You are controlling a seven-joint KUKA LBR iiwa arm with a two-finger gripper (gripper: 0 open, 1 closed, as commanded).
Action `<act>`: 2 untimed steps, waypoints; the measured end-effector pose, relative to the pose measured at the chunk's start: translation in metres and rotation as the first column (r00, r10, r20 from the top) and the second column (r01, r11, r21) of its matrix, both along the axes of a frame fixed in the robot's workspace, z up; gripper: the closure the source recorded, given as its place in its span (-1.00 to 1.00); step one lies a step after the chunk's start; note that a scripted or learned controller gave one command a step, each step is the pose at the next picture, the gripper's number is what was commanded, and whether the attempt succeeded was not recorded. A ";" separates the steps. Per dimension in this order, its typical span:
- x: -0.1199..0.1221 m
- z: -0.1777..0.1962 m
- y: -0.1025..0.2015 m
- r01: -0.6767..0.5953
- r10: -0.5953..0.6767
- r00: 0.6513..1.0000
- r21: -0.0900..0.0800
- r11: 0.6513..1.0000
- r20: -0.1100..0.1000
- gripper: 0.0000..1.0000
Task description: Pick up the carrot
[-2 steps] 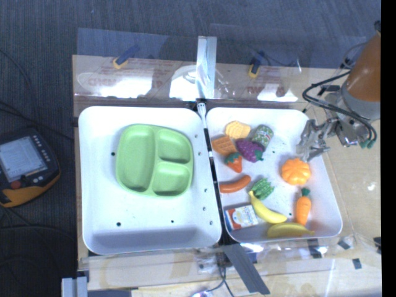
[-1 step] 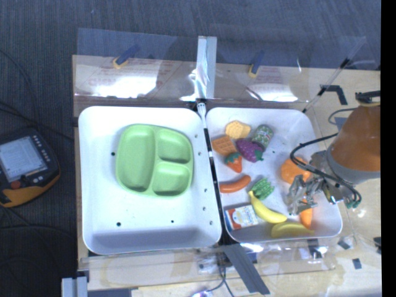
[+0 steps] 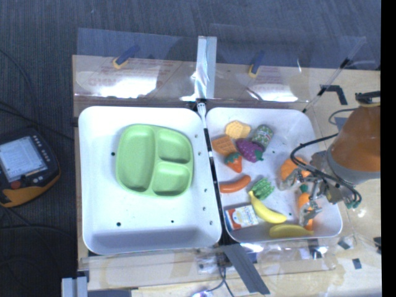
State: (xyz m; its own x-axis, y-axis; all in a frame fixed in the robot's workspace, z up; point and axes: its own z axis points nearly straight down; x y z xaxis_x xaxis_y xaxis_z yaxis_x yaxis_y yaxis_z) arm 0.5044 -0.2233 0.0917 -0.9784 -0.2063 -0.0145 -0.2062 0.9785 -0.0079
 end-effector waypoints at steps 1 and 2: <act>0.003 0.012 0.001 -0.001 0.001 1.000 -0.003 1.000 0.007 1.00; 0.005 0.015 0.003 -0.563 0.563 0.826 0.006 0.826 -0.012 1.00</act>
